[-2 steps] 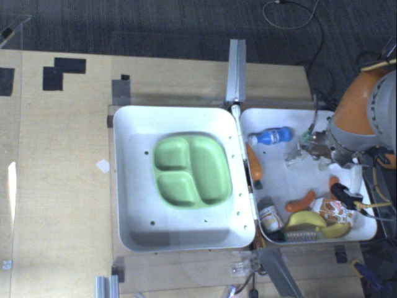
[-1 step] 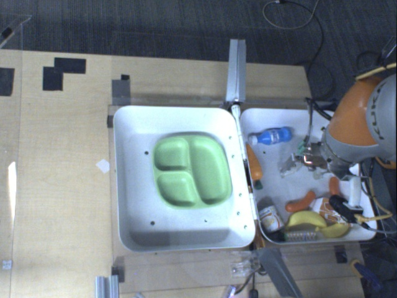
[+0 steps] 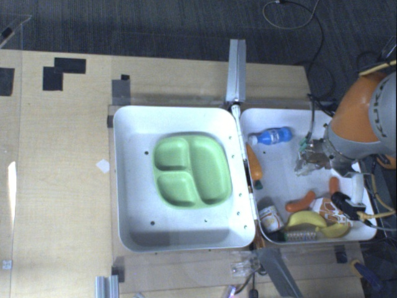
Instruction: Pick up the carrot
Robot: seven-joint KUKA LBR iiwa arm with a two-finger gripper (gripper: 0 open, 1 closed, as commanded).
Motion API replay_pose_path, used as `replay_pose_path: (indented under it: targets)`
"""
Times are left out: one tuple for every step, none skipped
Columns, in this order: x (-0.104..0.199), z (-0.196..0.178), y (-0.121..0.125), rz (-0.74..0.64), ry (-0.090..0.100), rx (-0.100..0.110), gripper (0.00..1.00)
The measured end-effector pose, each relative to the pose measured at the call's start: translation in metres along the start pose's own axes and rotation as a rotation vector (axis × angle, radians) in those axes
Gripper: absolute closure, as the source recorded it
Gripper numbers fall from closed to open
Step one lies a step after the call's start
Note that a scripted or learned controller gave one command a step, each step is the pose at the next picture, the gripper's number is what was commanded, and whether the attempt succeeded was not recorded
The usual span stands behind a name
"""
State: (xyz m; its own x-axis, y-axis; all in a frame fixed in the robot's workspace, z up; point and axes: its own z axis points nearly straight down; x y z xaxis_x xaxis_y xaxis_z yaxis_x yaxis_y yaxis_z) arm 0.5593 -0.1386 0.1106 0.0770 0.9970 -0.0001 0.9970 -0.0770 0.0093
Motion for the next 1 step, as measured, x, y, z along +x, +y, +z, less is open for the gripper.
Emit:
replay_pose_path:
  targets:
    - [-0.0511, 0.0204, -0.0168, -0.108, -0.002, -0.004, 1.00]
